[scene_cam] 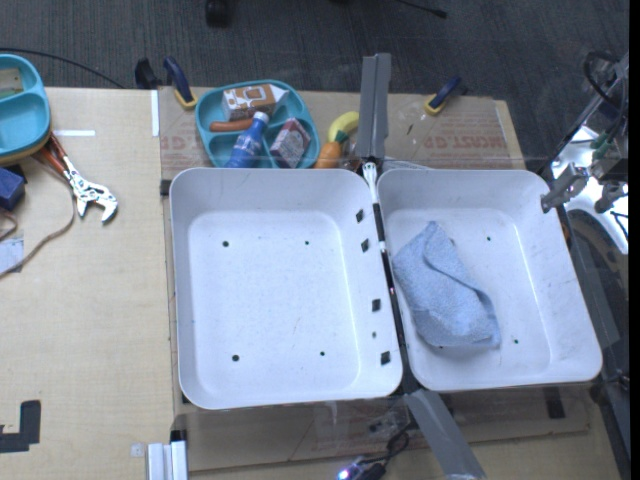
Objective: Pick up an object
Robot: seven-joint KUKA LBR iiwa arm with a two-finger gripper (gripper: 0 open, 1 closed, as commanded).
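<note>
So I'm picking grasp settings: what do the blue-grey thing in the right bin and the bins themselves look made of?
The blue-grey thing looks like soft cloth, matte and rumpled into folds. The right bin and left bin look like smooth, rigid white plastic, judging by their rounded, moulded rims.

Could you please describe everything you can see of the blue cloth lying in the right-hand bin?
The blue cloth is a pale grey-blue, soft, towel-like fabric, crumpled into a loose heap with a fold running across its upper part. It lies in the right bin, in that bin's left half, close to the wall shared with the left bin. It rests on the bin floor, and nothing lies on top of it. The end effector is at the bin's upper right rim, well apart from the cloth.
</note>
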